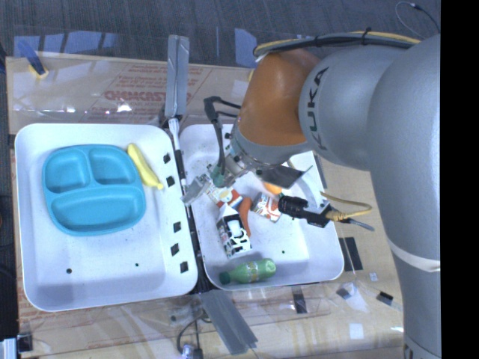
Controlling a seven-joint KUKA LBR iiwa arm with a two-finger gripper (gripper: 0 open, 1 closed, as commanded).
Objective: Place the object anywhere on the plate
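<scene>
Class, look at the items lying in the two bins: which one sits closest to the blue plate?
The yellow banana, lying along the blue plate's right edge in the left bin; the others lie in the right bin.

Bench [90, 81], two white bins on it: left bin [97, 268], right bin [322, 256]

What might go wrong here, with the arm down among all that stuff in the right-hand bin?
1. The things under the gripper lie crowded together, so it may catch the wrong one or nothing.
2. The banana lies against the blue plate edge, so a thing set down there might knock it.
3. The green bottle lies on its side by the right bin's near wall; a nudge might roll it.
</scene>
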